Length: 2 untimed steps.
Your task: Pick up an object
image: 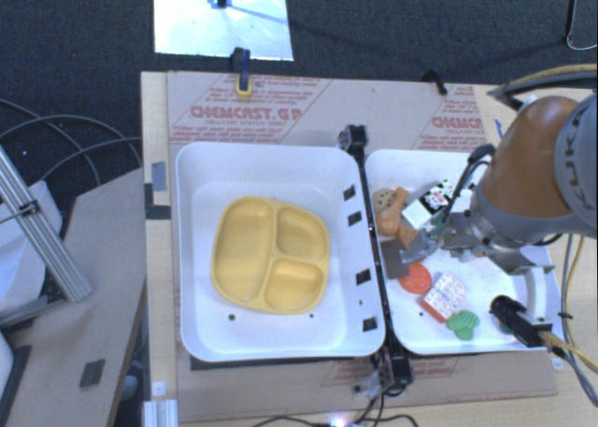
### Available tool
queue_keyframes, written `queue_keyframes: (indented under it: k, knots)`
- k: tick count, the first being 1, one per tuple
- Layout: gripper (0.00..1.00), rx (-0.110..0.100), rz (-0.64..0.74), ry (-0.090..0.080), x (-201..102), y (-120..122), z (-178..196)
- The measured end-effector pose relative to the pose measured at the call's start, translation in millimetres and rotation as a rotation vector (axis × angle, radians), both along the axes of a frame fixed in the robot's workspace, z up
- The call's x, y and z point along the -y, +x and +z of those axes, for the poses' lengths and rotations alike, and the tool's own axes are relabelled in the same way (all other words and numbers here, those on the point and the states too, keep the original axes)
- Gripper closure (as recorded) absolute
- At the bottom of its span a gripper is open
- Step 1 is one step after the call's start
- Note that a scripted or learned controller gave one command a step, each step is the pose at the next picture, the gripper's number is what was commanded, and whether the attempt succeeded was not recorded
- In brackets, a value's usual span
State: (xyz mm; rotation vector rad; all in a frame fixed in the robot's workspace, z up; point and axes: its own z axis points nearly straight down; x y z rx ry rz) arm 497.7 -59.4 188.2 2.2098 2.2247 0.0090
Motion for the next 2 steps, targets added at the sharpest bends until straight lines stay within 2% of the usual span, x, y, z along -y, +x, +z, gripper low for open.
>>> queue_keyframes:
  k: [1, 2]
  knots:
    - [0.00, -0.010, -0.008, 0.000, 26, -12, -56]
    - [0.00, -0.002, 0.003, 0.002, -66, -10, -1]
